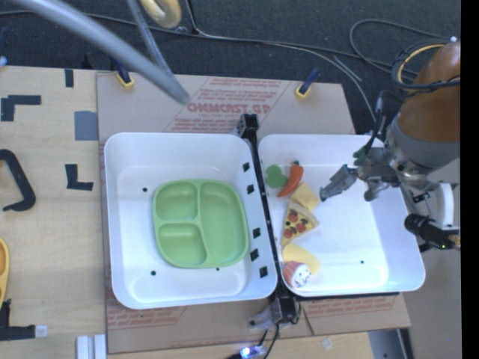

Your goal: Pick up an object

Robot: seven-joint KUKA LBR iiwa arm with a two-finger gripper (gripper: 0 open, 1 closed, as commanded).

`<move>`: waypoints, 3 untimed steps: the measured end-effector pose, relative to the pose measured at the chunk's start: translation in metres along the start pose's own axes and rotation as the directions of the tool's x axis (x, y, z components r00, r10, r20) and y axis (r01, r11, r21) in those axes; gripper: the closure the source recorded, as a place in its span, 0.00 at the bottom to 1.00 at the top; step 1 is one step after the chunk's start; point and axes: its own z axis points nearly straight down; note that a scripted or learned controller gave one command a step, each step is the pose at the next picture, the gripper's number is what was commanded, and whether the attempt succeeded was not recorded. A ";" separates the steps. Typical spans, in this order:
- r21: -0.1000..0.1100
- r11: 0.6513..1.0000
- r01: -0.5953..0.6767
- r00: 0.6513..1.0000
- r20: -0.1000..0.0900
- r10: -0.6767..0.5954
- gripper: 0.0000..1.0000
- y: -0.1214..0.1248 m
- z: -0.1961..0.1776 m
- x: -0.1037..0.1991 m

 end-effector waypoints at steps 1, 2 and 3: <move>-0.011 1.000 0.003 1.000 0.002 -0.003 0.00 0.002 -0.006 0.000; -0.005 1.000 0.001 1.000 0.002 -0.001 0.00 -0.001 0.056 -0.007; -0.005 1.000 0.002 1.000 0.002 -0.002 0.00 0.006 0.117 -0.003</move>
